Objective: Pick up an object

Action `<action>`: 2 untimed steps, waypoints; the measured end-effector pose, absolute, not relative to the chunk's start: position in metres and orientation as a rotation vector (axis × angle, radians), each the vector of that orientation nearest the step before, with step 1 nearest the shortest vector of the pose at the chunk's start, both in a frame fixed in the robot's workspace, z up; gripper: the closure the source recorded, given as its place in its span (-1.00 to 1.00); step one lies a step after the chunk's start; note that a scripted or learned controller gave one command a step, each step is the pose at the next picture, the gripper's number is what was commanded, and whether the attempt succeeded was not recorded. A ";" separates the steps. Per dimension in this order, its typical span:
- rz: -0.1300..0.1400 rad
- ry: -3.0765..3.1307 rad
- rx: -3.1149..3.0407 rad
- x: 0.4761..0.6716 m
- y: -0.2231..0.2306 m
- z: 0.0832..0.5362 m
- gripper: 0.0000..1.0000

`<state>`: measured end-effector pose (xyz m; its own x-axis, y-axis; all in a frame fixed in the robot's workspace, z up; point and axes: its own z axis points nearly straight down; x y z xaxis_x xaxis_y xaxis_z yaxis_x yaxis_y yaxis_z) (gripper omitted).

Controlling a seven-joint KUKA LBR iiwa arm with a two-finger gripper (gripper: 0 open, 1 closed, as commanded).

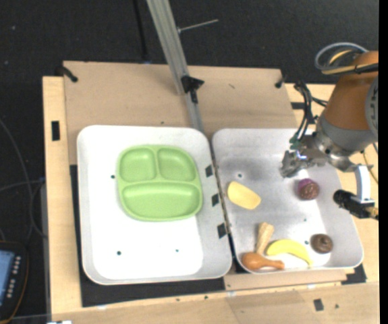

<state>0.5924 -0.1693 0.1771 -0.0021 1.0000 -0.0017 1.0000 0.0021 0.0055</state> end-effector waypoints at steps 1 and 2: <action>0.004 2.221 2.214 0.594 -0.171 0.217 1.00; 0.004 2.229 2.212 0.594 -0.110 0.228 1.00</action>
